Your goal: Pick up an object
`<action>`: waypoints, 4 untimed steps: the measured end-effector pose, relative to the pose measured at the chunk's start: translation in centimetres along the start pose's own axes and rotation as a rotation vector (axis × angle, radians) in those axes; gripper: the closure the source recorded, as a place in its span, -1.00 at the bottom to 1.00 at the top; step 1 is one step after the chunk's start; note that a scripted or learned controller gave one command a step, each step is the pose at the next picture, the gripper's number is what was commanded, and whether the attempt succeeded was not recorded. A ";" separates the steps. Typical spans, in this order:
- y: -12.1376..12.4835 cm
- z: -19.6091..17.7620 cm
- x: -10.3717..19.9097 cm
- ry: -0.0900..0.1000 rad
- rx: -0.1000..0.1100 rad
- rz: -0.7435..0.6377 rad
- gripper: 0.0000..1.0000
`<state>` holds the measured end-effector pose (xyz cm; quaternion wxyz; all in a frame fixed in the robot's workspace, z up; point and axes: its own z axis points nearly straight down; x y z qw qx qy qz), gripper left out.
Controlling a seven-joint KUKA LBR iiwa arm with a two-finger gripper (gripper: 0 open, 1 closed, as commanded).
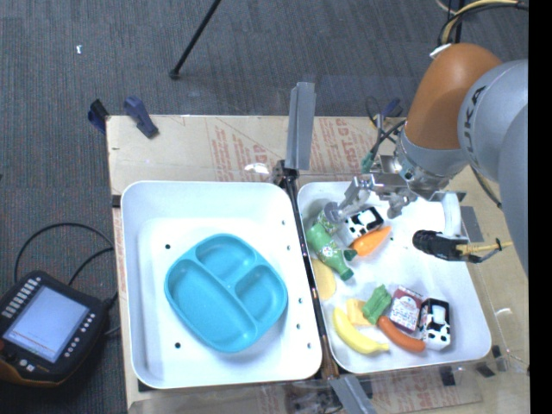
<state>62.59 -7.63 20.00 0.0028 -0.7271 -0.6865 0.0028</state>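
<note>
Tool (362, 198) low in right bin (479, 317), fingers apart, above cow toy (364, 222), holding nothing

Toy carrot (373, 241), cow toy (364, 222) and green bottle (329, 242) crowd the right bin's upper corner

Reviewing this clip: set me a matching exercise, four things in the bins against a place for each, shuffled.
Things:
1. blue divided plate
2. carrot
3. banana
4. green bottle

Places:
A. near edge of the right bin, beside a red packet
B. alone in the left bin
C. right bin, just below the gripper, next to a black-and-white cow toy
D. right bin, along its left wall

Pairs: 1-B, 2-C, 3-A, 4-D
</note>
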 end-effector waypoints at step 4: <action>0.3 4.0 -0.6 0.001 -0.002 -0.017 1.00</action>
